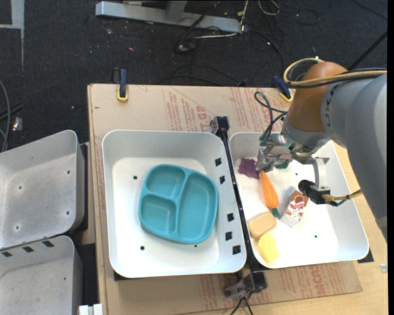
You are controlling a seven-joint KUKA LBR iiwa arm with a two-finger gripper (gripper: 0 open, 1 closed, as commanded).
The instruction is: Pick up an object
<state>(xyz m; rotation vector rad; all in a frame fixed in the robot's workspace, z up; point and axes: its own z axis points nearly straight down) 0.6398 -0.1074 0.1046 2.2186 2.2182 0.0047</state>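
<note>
Gripper (271,161) low in right bin (345,246), right of centre frame, just above carrot (269,191); finger state impossible to tell. Risk: nudging purple toy (249,167) or rolling the carrot aside.

Left bin (117,203): teal divided plate (178,203), three compartments, lying flat near centre. Black divider strip (232,197) between the two bins. Bins sit on brown board (166,107) with red print; blue-yellow clamp (122,84) at its far left edge. White perforated panels (37,178) left of board. Dark carpet (49,55) around, cables (203,37) and grey bar (166,15) at top.
</note>
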